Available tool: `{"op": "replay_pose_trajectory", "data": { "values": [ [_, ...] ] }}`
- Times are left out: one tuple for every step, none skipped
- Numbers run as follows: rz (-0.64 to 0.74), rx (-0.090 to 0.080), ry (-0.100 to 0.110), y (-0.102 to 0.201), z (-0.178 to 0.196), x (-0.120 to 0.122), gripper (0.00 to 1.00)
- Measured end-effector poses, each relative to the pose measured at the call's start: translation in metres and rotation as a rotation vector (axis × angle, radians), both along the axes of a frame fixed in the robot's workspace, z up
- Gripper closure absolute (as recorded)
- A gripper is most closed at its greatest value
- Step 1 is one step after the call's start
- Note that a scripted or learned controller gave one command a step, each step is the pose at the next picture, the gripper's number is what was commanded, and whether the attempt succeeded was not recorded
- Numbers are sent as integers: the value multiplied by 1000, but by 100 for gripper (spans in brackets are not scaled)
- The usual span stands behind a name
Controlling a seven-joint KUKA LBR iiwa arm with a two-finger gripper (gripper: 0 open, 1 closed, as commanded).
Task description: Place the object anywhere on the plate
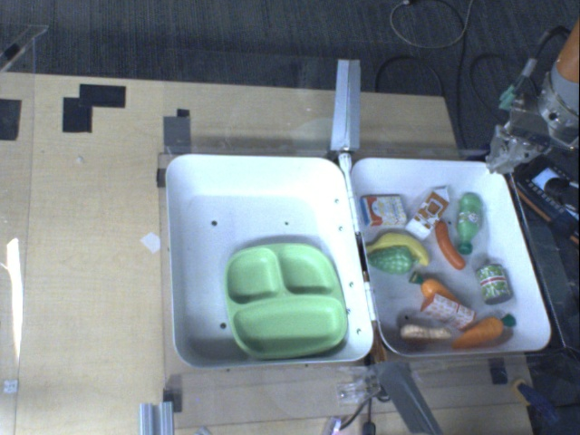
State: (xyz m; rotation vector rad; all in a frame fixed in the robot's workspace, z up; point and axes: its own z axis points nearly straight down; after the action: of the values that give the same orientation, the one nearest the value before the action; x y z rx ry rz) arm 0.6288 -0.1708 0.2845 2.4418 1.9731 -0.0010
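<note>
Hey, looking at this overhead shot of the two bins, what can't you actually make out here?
- Gripper: small and blurred at the right bin's far corner in the camera view, so its finger state is unreadable.
- Arm: cut off by the picture's right edge.
- Small cartons: labels too small to read.
- Items by the carrot: overlapping, so their outlines blur together.
- Green plate: compartment depth unclear.

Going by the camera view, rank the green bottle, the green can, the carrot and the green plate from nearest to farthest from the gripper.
Measured from the gripper at the right bin's upper right corner:
1. Green bottle, upper right of the right bin.
2. Green can, along that bin's right side.
3. Carrot, at its lower right corner.
4. Green plate, across in the left bin.
</note>
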Motion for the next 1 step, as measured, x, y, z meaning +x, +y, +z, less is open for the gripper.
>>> {"op": "replay_pose_trajectory", "data": {
  "values": [
    [-98, 3, 3, 83, -93, -43, 100]
  ]
}}
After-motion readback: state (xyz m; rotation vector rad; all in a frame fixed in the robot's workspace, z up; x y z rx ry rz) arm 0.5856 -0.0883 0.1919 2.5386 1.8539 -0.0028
